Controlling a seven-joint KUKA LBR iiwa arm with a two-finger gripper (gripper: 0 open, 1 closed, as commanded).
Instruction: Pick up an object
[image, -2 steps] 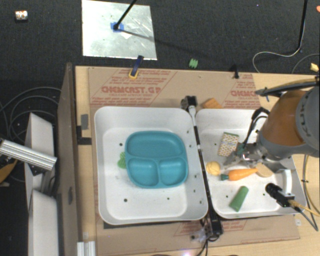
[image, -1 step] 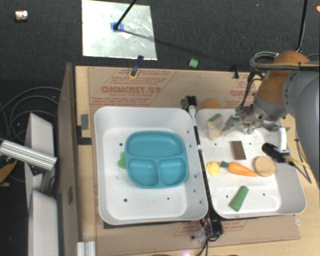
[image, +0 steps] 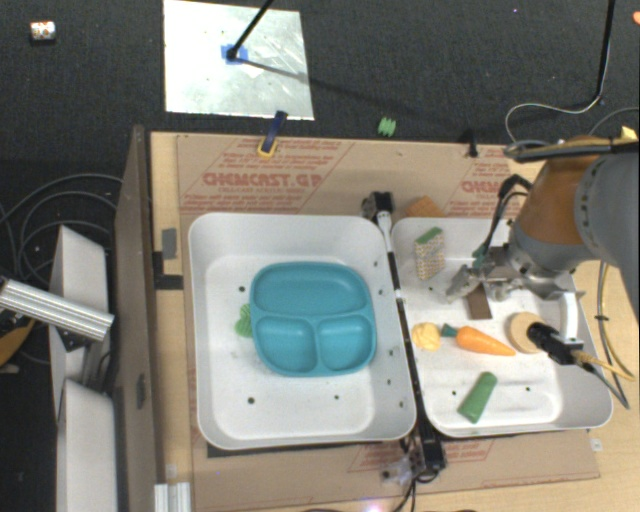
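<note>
My gripper (image: 474, 286) hangs low over the right bin (image: 580, 405), near its middle. A small brown block (image: 479, 305) lies right beneath its tip; I cannot tell whether it is held. In front of it lie an orange carrot (image: 486, 342), a yellow piece (image: 426, 335) and a tan round disc (image: 520, 329). A green cylinder (image: 478, 396) rests nearer the front edge. At the back left of this bin stands a beige block with a green top (image: 430, 254).
The left bin (image: 220, 400) holds a blue divided tray (image: 312, 317) with a small green thing (image: 243, 321) at its left edge. A tan piece (image: 422, 208) lies on the board behind the right bin. The arm crosses that bin's right side.
</note>
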